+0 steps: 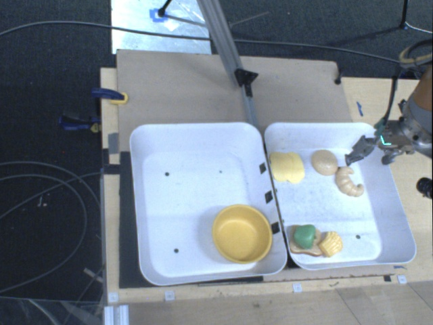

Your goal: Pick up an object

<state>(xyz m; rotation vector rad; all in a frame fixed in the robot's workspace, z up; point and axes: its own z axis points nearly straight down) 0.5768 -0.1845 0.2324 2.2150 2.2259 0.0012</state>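
Hovering open above the right bin [399, 235], the pincer [371, 152] nears a pale curved croissant [350, 182]

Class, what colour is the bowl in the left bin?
Yellow: the bowl shows clearly in the camera view.

the hand [369, 153] hangs over the right bin's [389, 212] far right corner, near a croissant [350, 181] and a tan bun [325, 162]. a yellow bowl [242, 233] sits in the left bin [155, 202].
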